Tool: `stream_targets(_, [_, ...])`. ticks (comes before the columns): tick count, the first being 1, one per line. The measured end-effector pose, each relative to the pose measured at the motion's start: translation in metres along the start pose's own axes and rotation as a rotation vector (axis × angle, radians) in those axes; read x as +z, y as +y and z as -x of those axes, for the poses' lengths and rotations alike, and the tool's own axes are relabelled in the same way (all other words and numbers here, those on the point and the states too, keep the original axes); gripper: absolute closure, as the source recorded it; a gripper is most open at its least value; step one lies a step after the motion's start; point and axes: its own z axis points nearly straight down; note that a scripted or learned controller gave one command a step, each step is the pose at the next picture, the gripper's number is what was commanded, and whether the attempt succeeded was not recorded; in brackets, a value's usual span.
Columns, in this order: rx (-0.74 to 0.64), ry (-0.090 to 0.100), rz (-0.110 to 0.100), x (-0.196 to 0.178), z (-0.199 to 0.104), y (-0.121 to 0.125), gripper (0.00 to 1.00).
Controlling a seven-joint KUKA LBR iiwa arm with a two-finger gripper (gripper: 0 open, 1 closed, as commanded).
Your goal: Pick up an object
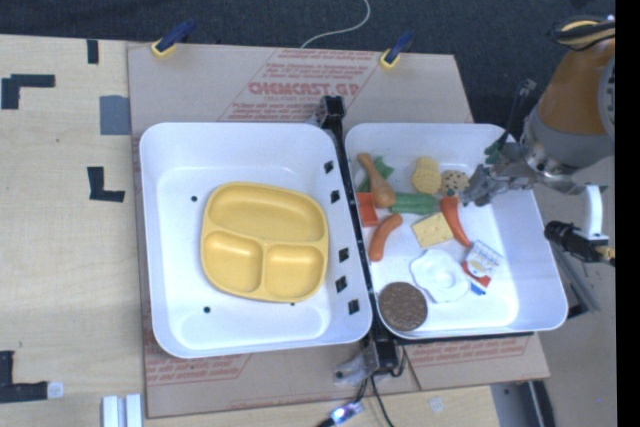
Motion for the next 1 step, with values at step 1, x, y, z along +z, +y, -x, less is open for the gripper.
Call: stream_targets(1, [-0.001, 0.000, 0.000, -0.0530, -0.0003, 0.0013, 1.00])
